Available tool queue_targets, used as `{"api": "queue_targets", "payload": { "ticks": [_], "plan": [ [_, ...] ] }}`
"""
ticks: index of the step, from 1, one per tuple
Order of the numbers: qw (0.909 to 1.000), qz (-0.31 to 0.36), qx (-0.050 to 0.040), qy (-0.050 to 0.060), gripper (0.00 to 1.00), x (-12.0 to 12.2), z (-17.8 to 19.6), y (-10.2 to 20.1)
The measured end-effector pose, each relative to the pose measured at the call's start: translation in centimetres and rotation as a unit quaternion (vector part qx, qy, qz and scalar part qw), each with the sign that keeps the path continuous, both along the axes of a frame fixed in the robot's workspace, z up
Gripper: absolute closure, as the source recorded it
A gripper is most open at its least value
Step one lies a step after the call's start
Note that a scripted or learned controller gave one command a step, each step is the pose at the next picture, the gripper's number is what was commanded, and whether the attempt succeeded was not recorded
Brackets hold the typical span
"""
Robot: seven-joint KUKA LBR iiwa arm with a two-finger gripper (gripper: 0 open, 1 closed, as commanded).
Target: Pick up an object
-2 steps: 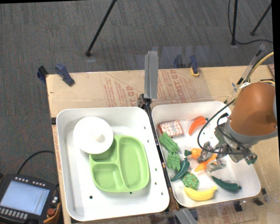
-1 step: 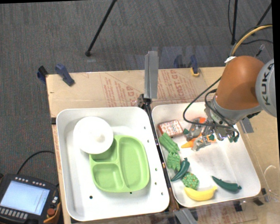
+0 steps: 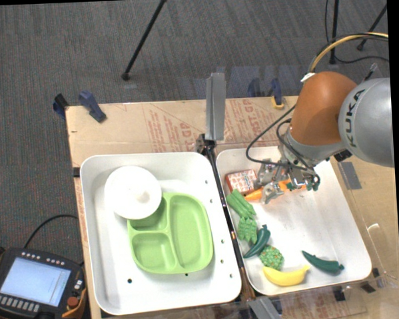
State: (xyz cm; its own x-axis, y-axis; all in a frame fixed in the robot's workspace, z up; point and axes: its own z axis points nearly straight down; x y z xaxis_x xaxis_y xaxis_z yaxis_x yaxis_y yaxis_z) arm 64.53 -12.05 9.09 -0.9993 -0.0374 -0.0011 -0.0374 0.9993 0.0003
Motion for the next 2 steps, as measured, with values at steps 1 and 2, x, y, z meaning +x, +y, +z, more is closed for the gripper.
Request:
{"api": "queue_targets", "payload": {
  "ticks": [1,2],
  "plan": [
    [0.9997,-0.022,-0.0011,-0.010,1.00,-2.5,16.0,0.3],
    [0.9994,-0.036,0.0010,-0.003,1.00,-1.5,18.3,5.4]
  ]
}}
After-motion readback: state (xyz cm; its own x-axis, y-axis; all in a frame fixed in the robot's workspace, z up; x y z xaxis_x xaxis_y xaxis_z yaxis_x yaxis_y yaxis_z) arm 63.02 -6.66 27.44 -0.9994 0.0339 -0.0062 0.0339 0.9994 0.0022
